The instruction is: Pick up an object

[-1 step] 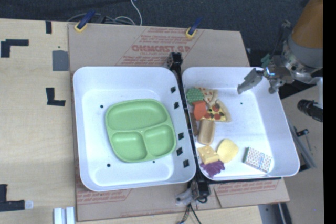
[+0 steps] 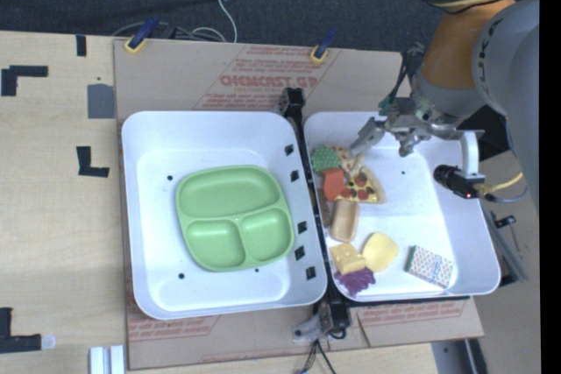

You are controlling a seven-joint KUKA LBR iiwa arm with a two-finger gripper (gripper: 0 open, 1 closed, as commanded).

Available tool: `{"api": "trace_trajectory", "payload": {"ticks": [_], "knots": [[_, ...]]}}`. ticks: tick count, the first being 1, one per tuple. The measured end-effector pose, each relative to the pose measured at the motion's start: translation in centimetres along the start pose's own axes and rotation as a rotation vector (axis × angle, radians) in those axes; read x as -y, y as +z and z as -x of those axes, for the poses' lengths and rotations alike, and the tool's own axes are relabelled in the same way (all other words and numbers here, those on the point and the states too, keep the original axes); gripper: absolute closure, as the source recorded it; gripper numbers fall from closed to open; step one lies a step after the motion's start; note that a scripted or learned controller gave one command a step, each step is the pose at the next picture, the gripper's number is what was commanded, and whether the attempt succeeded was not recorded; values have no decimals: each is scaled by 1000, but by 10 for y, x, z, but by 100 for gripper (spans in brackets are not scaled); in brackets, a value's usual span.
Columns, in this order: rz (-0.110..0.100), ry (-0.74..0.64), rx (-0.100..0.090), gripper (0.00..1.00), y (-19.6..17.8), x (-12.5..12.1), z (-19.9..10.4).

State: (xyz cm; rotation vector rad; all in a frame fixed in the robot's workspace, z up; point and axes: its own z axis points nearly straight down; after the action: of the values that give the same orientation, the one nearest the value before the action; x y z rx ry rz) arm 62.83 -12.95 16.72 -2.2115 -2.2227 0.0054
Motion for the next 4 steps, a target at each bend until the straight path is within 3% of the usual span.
{"api": "trace_trajectory", "payload": {"ticks": [1,2,3,4], "knots": [[9,3,8,0,73,-16,-30],[38,8,9,0,72,-7,-27],[20,4,7,0,76,-45,-29],[4,5,3,0,83,-26,-32]]}}
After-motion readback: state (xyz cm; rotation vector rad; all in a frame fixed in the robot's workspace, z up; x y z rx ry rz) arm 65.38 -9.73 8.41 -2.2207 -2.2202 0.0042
